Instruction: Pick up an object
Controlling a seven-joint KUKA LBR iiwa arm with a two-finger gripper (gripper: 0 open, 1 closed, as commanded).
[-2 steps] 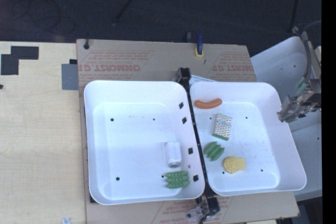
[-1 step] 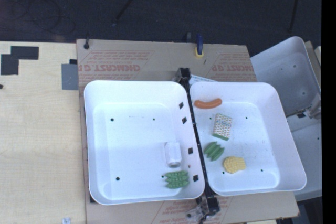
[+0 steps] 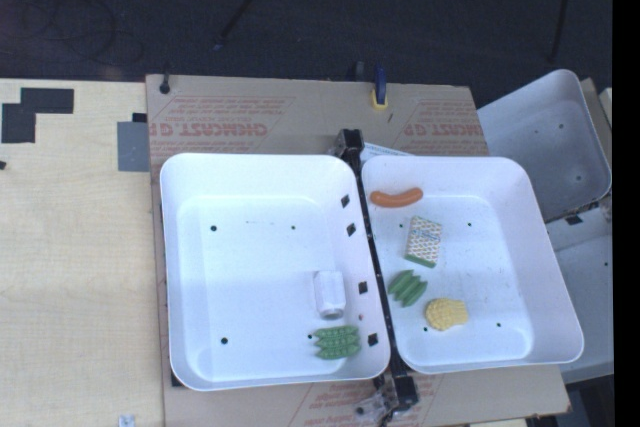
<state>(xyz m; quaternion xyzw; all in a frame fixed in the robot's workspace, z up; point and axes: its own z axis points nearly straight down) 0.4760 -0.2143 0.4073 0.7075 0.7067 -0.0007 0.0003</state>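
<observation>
Objects are lying in both bins on the desk. In the right bin (image 3: 500,245), on the side the arm reaches in from, an orange sausage (image 3: 396,197) is lying at twelve o'clock, its long axis running nine to three. A patterned block (image 3: 424,241) is sitting near centre, with a green piece (image 3: 406,288) and yellow corn (image 3: 446,314) toward six. In the left bin (image 3: 250,265), a white cylinder (image 3: 329,293) and a green cluster (image 3: 336,342) are sitting at five o'clock, likely the farther reach.

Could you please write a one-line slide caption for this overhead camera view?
Two white bins: left bin holds a white cylinder and green toy; right bin holds a sausage, patterned block, green piece, yellow corn.
</observation>
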